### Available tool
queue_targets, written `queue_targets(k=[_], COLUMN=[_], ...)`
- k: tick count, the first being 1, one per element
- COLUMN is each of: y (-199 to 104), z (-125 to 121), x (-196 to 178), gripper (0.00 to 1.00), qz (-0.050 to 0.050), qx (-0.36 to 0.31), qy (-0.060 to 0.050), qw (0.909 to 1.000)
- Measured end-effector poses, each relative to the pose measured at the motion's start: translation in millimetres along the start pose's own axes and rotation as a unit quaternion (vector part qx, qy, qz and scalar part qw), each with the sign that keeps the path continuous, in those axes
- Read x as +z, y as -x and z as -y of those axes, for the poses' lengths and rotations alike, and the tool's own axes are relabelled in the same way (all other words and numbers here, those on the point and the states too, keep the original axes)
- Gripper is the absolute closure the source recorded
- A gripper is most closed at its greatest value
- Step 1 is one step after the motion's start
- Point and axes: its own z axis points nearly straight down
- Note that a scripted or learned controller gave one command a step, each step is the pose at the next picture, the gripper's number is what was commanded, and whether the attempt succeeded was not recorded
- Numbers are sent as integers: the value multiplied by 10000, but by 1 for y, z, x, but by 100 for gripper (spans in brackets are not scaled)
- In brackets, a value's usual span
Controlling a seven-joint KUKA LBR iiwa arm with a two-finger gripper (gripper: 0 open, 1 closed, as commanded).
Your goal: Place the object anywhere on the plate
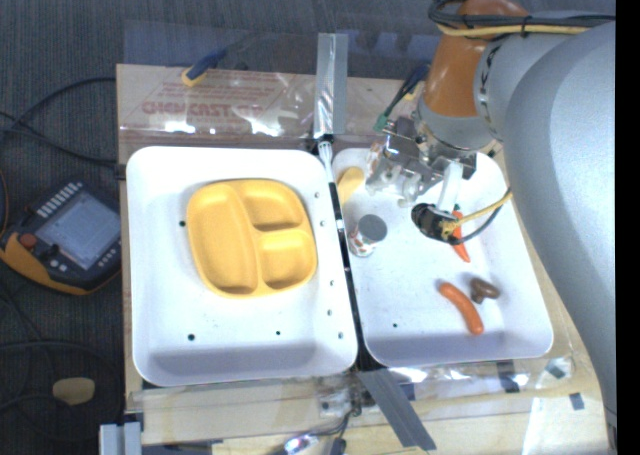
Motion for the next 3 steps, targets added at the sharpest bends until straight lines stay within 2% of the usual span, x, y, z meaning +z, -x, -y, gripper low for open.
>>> queue_targets(k=[1, 3], y=[-2, -2], z=[-4, -4], x=[-3, -3], gripper=[0, 0], qz=[-23, -23], qx=[-7, -7], qy=[109, 109], qw=[9999, 9999])
